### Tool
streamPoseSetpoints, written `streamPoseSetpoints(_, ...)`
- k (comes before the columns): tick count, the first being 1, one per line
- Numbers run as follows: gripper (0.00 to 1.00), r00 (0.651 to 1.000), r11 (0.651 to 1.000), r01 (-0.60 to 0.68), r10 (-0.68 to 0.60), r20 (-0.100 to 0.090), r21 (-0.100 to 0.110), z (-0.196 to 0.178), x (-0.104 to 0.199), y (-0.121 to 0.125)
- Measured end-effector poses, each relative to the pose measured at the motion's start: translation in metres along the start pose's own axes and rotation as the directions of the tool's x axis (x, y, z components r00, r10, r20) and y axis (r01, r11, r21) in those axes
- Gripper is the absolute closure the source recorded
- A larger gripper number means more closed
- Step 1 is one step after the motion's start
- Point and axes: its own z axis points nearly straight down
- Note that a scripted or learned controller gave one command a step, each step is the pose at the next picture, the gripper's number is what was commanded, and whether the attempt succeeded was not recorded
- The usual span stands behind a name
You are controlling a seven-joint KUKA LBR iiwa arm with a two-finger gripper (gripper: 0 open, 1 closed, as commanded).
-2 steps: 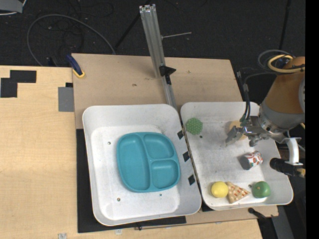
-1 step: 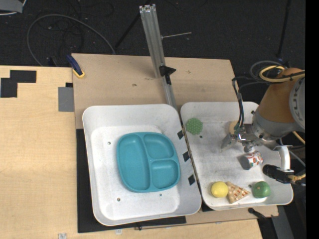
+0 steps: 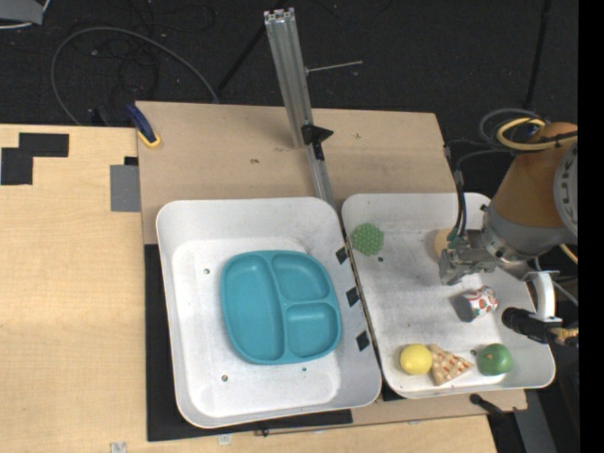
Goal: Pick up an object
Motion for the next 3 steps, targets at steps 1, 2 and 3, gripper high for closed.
streamPoseSetpoints(1,1.00,1.000,1.000,-0.001,0.001,0.001,-0.006,-0.046,0.002,-0.007)
streamPoseSetpoints(2,1.00,1.000,1.000,0.004,-0.004,0.002,-0.008,-0.099,0.001,-0.006)
streamPoseSetpoints(3,1.00,1.000,1.000,0.009,-0.009,-0.002,-0.002,-0.105,0.063,-0.004)
